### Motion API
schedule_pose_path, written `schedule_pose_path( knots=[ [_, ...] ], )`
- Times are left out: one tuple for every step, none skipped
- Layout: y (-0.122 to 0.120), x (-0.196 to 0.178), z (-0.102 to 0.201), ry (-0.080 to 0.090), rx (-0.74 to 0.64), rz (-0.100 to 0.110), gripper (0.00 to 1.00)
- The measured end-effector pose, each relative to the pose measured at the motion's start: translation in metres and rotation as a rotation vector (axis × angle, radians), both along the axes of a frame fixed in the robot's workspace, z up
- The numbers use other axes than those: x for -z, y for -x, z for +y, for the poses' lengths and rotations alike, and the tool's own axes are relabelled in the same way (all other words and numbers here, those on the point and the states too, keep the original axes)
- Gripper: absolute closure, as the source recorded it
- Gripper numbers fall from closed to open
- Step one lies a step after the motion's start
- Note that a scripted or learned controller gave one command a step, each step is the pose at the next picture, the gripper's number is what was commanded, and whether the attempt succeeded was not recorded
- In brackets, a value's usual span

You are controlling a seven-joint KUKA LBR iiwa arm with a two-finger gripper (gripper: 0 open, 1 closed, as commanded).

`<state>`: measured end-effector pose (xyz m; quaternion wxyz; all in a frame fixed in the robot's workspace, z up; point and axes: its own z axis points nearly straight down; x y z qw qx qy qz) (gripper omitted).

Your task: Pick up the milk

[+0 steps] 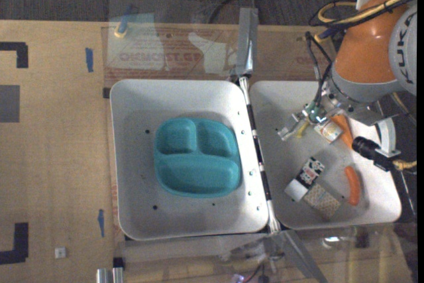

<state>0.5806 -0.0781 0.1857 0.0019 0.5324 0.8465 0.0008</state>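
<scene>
Two white bins side by side; one arm; one teal tray; four loose items in the right bin [391, 209].

Nearest the camera's foot of the bench, in the right bin: one tan textured block [323, 201], flat on the floor. Touching its upper-left corner, the milk [305, 179], one small carton with a black-and-white cow pattern and a white end, lying on its side, tilted. Just right of these, one orange carrot-like piece [353, 185], lying lengthwise.

The milk sits below the gripper [299, 127], well apart from it, toward the near rim and slightly to the right of the fingertips. Nothing between milk and jaws but bare bin floor.

Left bin [132, 142]: one teal divided tray [197, 157], three compartments, resting at centre, far left of the jaws.

Gripper hangs low over the upper part of the right bin, pointing left. Fingers blurred and small; cannot tell whether apart or together. Beside it on the right, one small bottle-like item [329, 131] with an orange end, partly under the wrist.

Farther back: arm [371, 50] reaches in from the right, orange band bulking above the wrist.
</scene>
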Motion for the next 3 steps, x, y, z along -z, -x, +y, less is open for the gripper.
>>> schedule_pose_path(
  knots=[
    [0.014, -0.051, 0.011, 0.0, 0.115, 0.0, 0.0],
    [0.084, 0.001, -0.002, -0.001, -0.09, 0.003, 0.0],
    [0.053, -0.052, 0.002, 0.0, -0.102, 0.0, 0.0]
  ],
)
